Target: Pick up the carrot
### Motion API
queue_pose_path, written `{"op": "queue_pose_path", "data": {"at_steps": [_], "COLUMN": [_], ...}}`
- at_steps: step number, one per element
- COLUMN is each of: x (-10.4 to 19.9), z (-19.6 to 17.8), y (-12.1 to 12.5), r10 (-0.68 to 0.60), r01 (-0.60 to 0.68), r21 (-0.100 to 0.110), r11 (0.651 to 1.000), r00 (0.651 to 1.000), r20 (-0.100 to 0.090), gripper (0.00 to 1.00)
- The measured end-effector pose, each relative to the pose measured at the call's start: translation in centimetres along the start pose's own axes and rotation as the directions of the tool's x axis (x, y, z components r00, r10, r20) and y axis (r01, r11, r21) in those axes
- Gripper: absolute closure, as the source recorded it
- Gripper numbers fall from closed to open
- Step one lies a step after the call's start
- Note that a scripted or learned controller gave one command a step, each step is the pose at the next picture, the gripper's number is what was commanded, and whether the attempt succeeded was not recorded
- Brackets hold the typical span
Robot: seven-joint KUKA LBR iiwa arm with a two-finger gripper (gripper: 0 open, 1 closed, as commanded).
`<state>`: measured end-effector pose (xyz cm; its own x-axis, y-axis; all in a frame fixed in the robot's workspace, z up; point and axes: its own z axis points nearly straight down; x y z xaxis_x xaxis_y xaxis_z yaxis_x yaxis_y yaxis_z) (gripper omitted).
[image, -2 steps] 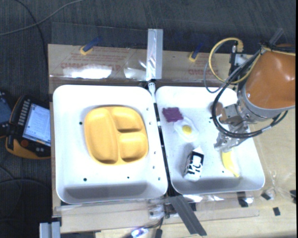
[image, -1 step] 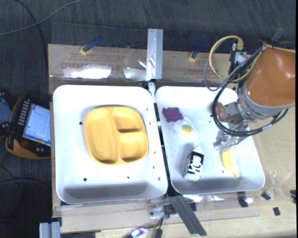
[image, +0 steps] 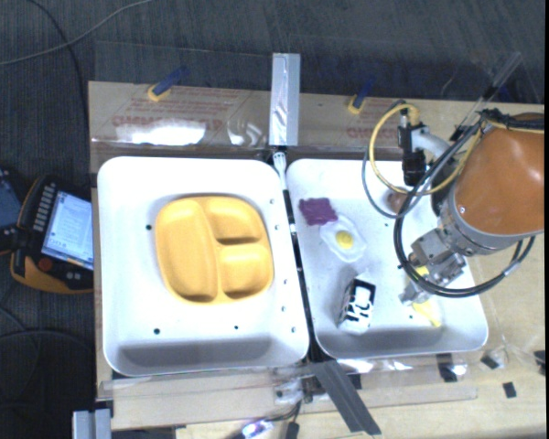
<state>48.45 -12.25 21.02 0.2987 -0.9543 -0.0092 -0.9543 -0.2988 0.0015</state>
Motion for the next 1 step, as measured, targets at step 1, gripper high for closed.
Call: {"op": "queue_pose_path", "data": {"at_steps": [1], "x": [7.54], "z": [5.94], "y": [-9.51], "r10": [-0.333], "r01": [0.333], "r21": [0.004], "r11": [0.943], "r00": [0.943], "r20": [0.001], "gripper": [1.00]}}
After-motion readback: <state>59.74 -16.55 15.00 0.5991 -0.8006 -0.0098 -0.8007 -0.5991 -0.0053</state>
